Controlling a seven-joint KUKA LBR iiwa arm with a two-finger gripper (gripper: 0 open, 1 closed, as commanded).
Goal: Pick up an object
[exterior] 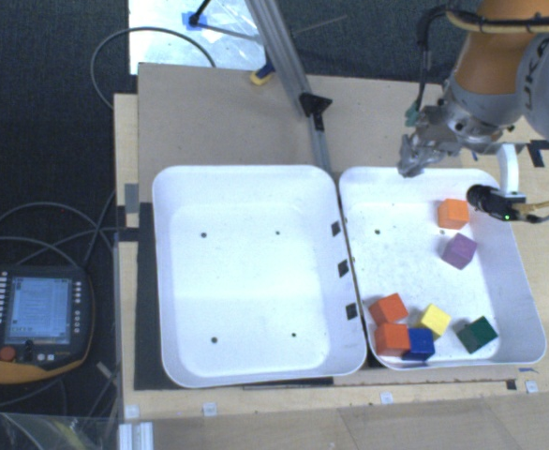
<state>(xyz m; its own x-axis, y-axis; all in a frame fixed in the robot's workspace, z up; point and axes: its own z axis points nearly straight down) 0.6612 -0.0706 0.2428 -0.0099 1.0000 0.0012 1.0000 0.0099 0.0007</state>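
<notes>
the gripper [411, 165] is hanging at the far rim of the right bin [527, 298], near that bin's far left corner, pointing down from the grey and orange arm [509, 45]. i cannot tell how it is set, and nothing is showing in its grasp. the blocks are all lying in the right bin, apart from the gripper. nearest to it, an orange cube [452, 214] is sitting toward the bin's far right, with a purple cube [459, 250] just beside it on the near side. well apart from those, along the near wall, a second orange cube [388, 308] is resting against a third orange cube [393, 337], a blue cube [421, 341] is touching that one, a yellow cube [435, 320] is sitting just behind the blue, and a dark green cube [478, 334] is lying a little to their right. the left bin [176, 251] is sitting next to it, touching along the middle. a teach pendant [33, 322] is lying off the bench at the left.
</notes>
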